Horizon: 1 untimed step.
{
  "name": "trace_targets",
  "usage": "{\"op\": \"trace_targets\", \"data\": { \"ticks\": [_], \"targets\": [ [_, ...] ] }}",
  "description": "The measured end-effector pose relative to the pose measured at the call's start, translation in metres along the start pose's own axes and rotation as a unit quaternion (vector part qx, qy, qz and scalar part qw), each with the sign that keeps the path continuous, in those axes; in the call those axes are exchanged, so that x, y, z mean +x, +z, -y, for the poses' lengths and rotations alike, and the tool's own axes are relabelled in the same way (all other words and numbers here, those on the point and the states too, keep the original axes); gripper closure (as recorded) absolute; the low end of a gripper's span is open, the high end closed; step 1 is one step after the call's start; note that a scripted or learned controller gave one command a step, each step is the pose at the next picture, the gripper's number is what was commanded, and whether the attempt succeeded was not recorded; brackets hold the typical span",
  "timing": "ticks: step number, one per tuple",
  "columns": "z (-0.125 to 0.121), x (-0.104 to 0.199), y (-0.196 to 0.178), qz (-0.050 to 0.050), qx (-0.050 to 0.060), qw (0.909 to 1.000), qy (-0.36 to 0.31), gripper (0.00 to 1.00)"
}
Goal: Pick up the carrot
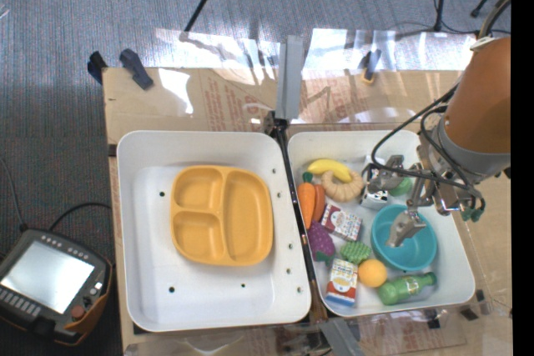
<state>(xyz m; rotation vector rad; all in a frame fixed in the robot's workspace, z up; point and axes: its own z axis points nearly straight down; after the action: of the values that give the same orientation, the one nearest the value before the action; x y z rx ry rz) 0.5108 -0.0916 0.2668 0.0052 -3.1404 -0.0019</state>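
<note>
The carrot is orange with a green top and lies lengthwise along the left wall of the right bin. It touches a purple bunch of grapes at its near end. My gripper hangs over a teal bowl in the right half of the same bin, well to the right of the carrot. Nothing shows in its grasp.
Around the carrot lie a banana, a beige ring pastry, a red-and-white carton, a green block, a juice box, an orange and a green bottle. A yellow divided plate sits in the left bin.
</note>
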Motion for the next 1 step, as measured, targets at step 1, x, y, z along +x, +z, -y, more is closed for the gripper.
{"op": "trace_targets", "data": {
  "ticks": [1],
  "targets": [
    [0.006, 0.0371, 0.1241, -0.007, -0.001, 0.9996, 0.026, 0.0]
  ]
}}
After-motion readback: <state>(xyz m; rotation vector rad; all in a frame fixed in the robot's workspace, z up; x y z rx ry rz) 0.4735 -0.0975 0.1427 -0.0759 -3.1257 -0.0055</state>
